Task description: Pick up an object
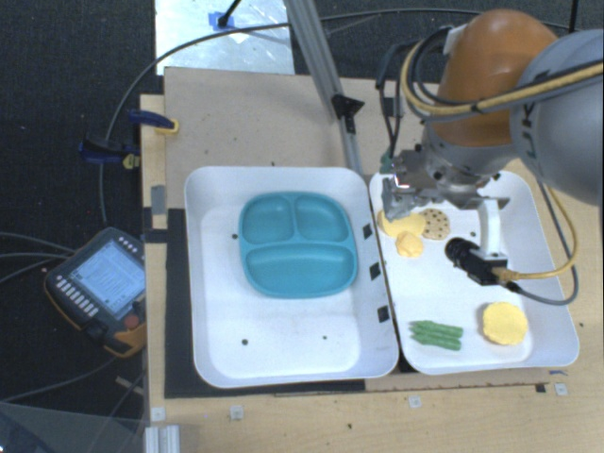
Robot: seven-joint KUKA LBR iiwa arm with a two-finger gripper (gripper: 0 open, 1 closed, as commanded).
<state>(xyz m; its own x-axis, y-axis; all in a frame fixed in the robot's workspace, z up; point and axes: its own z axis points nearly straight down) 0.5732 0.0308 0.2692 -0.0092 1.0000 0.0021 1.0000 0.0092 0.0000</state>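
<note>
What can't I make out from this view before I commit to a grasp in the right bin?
- Gripper: the wrist housing covers its fingers in the camera view, so their state and contents are unclear.
- Yellow pieces: partly under the wrist; their full outline is hidden.
- Cookie: its upper edge sits close under the wrist; whether they touch is unclear.
- Right bin: its far rim is hidden behind the arm.

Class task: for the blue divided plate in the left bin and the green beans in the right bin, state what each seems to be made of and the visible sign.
Blue divided plate: probably moulded plastic, smooth and slightly glossy; uniform colour, rounded compartment ridges. Green beans: likely plastic or rubber toy food; flat even green, fused cluster shape. Too small for certainty.
</note>
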